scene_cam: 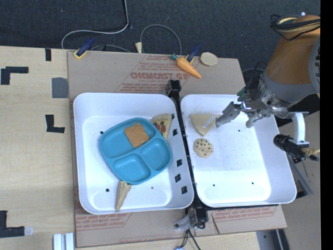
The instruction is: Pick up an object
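In the right bin [270,191] a pale beige wedge [198,123] lies near the far left corner, and a round chocolate-chip cookie [203,148] sits just in front of it. My gripper [239,119] hangs over the far part of this bin, to the right of the wedge. It is open, with nothing between its fingers. The left fingertip [220,120] is close beside the wedge's right edge. The other finger [253,120] stands farther right over bare bin floor.
The left bin [86,155] holds a blue divided plate [136,152] with a brown cracker [137,135] on it, a pizza slice [163,124] and a cone [122,195]. A toy carrot [188,66] and a beige disc [209,59] lie on the cardboard behind the bins.
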